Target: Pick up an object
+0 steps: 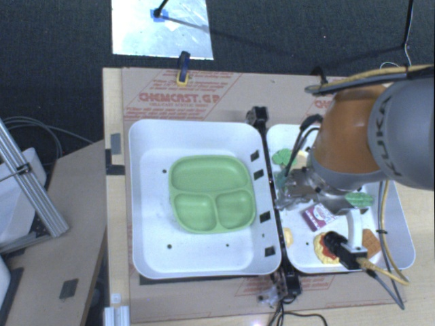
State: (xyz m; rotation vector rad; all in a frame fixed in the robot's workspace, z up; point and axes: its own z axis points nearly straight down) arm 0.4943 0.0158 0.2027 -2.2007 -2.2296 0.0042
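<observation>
I see the tool (299,190) low in the right bin (401,250), its grip state indiscernible to me. Small objects (317,216) lie just beside it. A green divided tray (211,192) occupies the left bin (146,250).

Dark carpeted floor (61,39) surrounds a pale wooden bench (75,202). A brown protective sheet (204,90) with red lettering covers the benchtop. A shiny reflective panel (161,19) lies on the floor beyond it. An aluminium frame rail (30,182) crosses the left edge.
</observation>
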